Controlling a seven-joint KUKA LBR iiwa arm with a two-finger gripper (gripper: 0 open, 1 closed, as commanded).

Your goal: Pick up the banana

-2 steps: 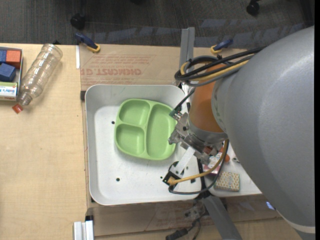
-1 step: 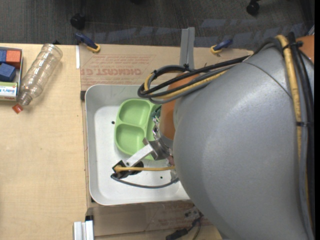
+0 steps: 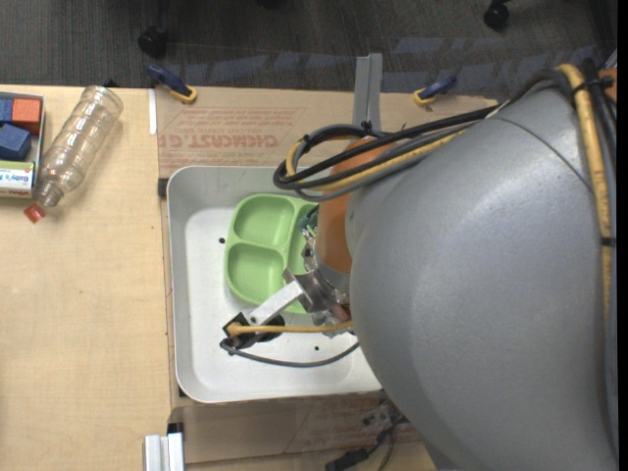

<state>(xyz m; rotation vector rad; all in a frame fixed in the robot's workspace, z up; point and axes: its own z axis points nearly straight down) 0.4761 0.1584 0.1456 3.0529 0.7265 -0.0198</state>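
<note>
Grey and bulky, the arm (image 3: 481,283) is reaching in over the left white bin (image 3: 191,302) and covering that bin's right side. Its pincer (image 3: 316,300) is hanging low just beside the green two-compartment dish (image 3: 257,245), at the dish's right edge. I cannot tell whether it is open or gripping anything. Where the banana is lying relative to the pincer cannot be told either; possibly the arm is hiding it.
</note>
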